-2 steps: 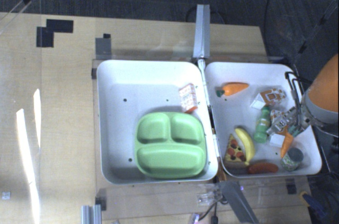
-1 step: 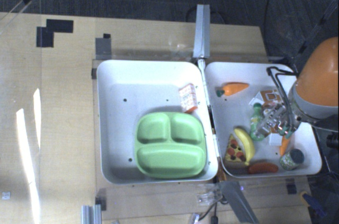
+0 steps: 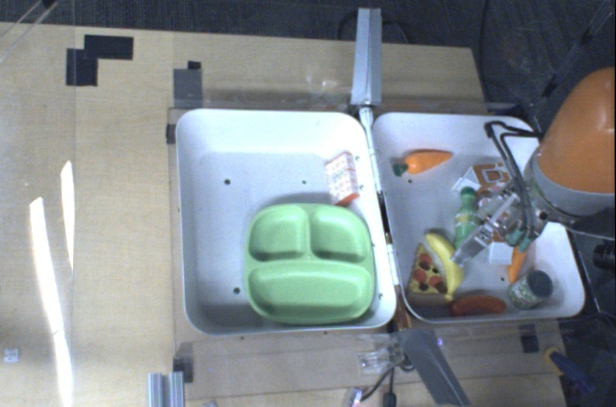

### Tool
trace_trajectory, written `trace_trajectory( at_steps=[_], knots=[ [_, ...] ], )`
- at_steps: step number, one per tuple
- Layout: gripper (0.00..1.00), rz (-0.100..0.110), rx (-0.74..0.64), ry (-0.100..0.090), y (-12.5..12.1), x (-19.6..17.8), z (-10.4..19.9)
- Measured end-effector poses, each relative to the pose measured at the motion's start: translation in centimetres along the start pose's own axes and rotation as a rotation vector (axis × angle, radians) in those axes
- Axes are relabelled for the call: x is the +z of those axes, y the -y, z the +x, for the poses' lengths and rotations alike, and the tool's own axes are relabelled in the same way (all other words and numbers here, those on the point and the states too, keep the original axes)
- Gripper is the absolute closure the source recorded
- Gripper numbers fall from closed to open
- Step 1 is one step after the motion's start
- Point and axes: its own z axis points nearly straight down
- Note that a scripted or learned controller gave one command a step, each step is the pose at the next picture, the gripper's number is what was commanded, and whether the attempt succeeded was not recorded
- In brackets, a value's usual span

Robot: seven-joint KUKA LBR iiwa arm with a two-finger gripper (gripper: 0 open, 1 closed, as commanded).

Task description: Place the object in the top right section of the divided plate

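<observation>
Can't tell what the hand point(image 3: 481, 237) is doing over the right bin's clutter, but the little yellow plastic banana point(image 3: 441, 249) under it looks light, stiff, slick, so I'd pinch mid-curve for the green divided plate point(image 3: 310, 263).

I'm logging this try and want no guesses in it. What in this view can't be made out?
- Gripper over the right bin: too small and cluttered to tell open from shut, or whether it holds anything.
- Small packet beside the green divided plate: its print is too blurred to read.
- Items under the arm, near the green bottle: partly hidden by the wrist.
- Can: label unreadable.
</observation>
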Motion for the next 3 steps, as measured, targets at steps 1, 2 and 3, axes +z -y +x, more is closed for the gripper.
trace_trajectory(
  at_steps=[1, 2, 3],
  knots=[
    [1.00, -0.005, 0.000, 0.006, -0.3, -1.1, -0.1],
    [1.00, 0.001, -0.023, -0.002, -7.8, 0.4, -1.3],
    [1.00, 0.001, -0.294, -0.001, -3.9, 1.3, -0.6]
  ],
)
